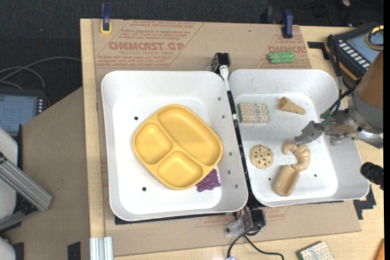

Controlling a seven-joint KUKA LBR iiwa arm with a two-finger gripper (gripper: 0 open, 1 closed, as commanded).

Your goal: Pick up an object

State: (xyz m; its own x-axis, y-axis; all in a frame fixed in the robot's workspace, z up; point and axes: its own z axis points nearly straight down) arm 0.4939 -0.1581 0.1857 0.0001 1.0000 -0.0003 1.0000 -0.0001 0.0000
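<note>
The right bin [323, 85] holds several pieces of toy food. A square, pale-green patterned cracker [253, 112] lies near its left wall, with a tan wedge [292, 106] to the right of it. Further forward are a round chocolate-chip cookie [261, 156], a curved beige pastry [299, 154] and a brown cylinder [285, 179]. My gripper [308, 132] reaches in from the right and hovers just above the upper end of the curved pastry. I see nothing held in it.
The left bin [116, 106] holds a yellow divided plate [177, 146] with a purple grape bunch [209, 181] at its front right edge. A green object [281, 57] lies on the cardboard behind the right bin. Blue clamps [287, 24] stand at the back edge.
</note>
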